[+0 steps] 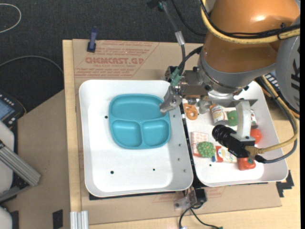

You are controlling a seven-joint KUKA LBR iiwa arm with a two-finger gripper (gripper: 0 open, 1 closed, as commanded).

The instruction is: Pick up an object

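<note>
Nearest the bottom of the frame are two shallow white plastic bins, the left white bin (pixel 133 171) and the right white bin (pixel 238 178). They stand side by side on the brown cardboard sheet (pixel 119 61) that covers the table.

In the lower part of the right one I count one red-orange plastic piece (pixel 245 163), one red-and-white printed packet (pixel 224 154) and one green knobbly toy vegetable (pixel 206 149). Further up are one small white-labelled jar (pixel 218 113) and one orange ring-shaped piece (pixel 190 112). More lies under my arm, too hidden to count.

The left bin holds a single thing, a teal three-compartment plastic plate (pixel 139 120), at middle left of the frame. My end effector (pixel 170 101) sits at the seam between the bins, by the plate's upper right corner. I cannot tell whether it is apart or together.

I see nothing held, so I judge the pick not yet made, with grasp and lift both left to do. Farthest off, at upper left, one blue clip (pixel 92 39) rests on the cardboard.
</note>
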